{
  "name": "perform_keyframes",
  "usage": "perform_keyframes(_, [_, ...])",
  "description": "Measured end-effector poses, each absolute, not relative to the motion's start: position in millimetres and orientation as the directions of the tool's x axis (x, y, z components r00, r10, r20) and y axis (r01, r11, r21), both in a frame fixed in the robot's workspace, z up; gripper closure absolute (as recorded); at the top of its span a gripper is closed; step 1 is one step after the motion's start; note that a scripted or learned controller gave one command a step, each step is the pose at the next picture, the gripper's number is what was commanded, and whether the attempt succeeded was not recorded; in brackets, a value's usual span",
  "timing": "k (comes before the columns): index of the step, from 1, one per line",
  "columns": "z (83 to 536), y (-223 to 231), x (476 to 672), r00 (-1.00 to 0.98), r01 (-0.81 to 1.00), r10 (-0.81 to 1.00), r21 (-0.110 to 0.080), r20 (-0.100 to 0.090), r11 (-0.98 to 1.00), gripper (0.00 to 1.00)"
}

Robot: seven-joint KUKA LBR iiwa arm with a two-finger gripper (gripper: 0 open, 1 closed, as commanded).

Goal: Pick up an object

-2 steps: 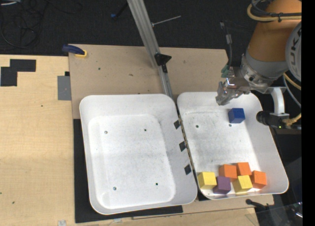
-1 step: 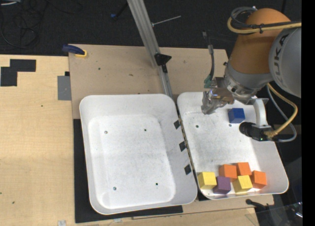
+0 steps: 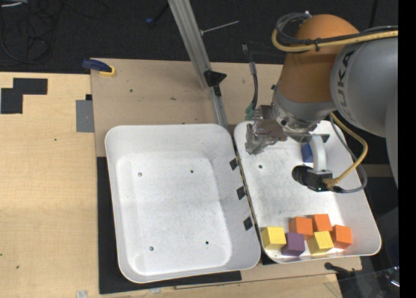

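Coloured blocks (image 3: 307, 234) in right bin (image 3: 276, 183), hand (image 3: 255, 141) above

You see an evenly, moderately bright scene lit from above. The two white bins (image 3: 170, 199) reflect strongly, nearly washing out, with no hard glare spots. Soft, short shadows sit beside the coloured blocks (image 3: 307, 234) and under the arm (image 3: 338, 69). The background floor is dark and murky. Focus is slightly soft and grainy throughout.
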State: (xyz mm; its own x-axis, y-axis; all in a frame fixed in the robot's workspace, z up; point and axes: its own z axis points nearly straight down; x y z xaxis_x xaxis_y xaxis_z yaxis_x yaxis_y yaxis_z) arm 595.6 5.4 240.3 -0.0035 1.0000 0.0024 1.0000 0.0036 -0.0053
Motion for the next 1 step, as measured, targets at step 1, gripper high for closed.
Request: perform_keyframes(1, [226.2, 55.4, 578.3, -0.004, 1.0, 1.0, -0.007, 0.002, 0.004, 1.0])
